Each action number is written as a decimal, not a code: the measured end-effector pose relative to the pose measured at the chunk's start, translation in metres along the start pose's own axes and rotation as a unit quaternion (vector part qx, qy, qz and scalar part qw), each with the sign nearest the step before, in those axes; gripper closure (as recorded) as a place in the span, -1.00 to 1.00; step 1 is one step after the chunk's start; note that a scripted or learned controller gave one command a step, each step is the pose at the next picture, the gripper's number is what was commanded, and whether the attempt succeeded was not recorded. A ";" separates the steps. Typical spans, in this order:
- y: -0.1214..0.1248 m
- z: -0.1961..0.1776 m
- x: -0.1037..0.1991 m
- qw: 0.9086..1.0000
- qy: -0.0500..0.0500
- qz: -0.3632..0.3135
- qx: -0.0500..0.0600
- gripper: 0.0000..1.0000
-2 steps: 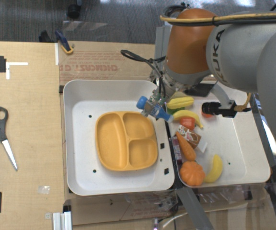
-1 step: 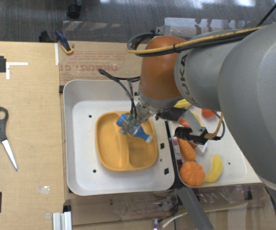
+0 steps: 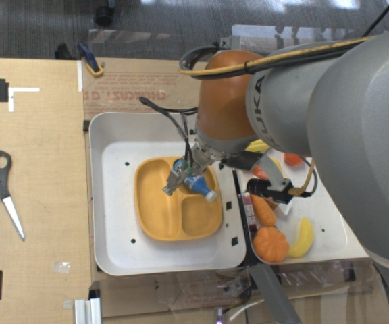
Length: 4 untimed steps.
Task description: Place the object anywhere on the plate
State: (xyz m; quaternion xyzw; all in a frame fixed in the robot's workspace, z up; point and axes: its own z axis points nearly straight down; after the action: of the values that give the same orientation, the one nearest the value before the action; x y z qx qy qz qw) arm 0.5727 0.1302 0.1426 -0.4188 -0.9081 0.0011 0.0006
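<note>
Claw (image 3: 179,178) hung low over the yellow plate (image 3: 155,208), reached in from the right under the orange band (image 3: 227,100). Looked to be pinching the blue and white bottle (image 3: 200,185) by its upper end, grey fingers (image 3: 173,181) set either side of it. Tilted, cap end pointing toward the plate's right rim. Hard to tell whether touching the plate or just above it.

Judged as the last part of the job: bottle already over the plate's upper right compartment, so only release and withdrawal left. Held low and near the dividing ridge, probably so that a drop would not send a round thing rolling over the rim.

Plate sat in the middle of the left bin (image 3: 110,181), clear of the walls, leaving room for a sloppy landing. Left in the right bin (image 3: 329,221), near the shared wall: a carrot (image 3: 263,211), a small pumpkin (image 3: 271,244), a banana (image 3: 302,238). Well apart, scissors (image 3: 4,187) by the left edge of the desk (image 3: 32,133).
</note>
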 end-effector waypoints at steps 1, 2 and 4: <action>-0.095 -0.048 0.013 0.995 0.000 0.102 0.000 -1.00; -0.095 -0.056 0.011 0.995 0.000 0.104 0.001 1.00; -0.051 -0.043 0.019 0.998 0.000 0.060 0.000 1.00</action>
State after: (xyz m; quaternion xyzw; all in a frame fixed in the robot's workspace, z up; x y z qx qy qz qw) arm 0.5216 0.1111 0.1859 -0.4722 -0.8815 0.0013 0.0001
